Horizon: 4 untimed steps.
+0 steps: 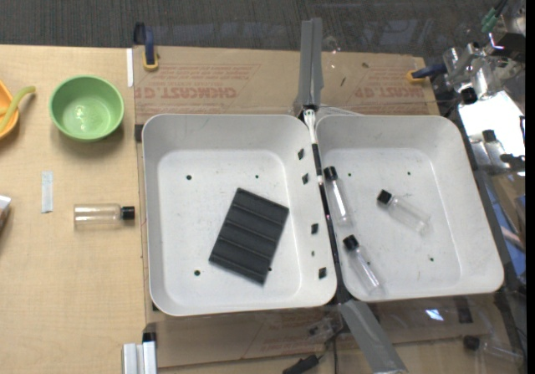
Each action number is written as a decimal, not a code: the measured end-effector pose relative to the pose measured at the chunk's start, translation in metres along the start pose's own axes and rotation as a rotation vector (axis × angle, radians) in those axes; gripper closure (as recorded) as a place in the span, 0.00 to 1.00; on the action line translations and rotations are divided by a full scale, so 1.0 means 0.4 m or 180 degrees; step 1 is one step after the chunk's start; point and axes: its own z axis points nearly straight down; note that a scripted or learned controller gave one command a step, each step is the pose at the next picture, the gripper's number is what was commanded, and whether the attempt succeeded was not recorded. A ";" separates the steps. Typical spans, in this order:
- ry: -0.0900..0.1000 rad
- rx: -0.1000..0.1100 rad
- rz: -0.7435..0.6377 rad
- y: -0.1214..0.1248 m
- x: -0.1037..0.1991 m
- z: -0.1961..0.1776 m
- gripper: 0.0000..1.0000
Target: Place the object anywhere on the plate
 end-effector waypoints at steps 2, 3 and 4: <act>0.0000 -0.0003 -0.0541 0.004 -0.051 -0.007 1.00; 0.0008 0.0004 -0.0995 -0.228 -0.034 0.348 1.00; 0.0000 -0.0005 -0.1027 0.000 0.006 -0.022 1.00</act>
